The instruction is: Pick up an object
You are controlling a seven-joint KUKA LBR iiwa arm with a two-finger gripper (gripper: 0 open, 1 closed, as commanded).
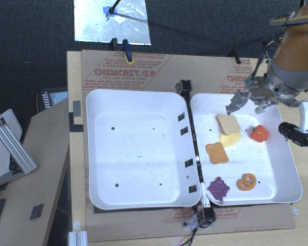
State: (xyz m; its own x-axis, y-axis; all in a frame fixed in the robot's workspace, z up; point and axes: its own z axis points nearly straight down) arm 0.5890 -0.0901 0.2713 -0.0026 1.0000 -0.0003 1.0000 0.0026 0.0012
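Camera view: the hand (248, 101), fingers spread and holding nothing, hovers just above the tan bread slice (228, 123)

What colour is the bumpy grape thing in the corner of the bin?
Purple. The grape bunch shows well in the camera view, at the near corner of the right bin.

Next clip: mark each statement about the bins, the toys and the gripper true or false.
1. All toys lie in the right bin. True.
2. The purple grapes sit at the bin's far edge. False: they lie at the near edge, by the divider.
3. The gripper holds the red toy. False: that toy lies in the bin, apart from the gripper.
4. The pretzel lies right of the grapes. True.
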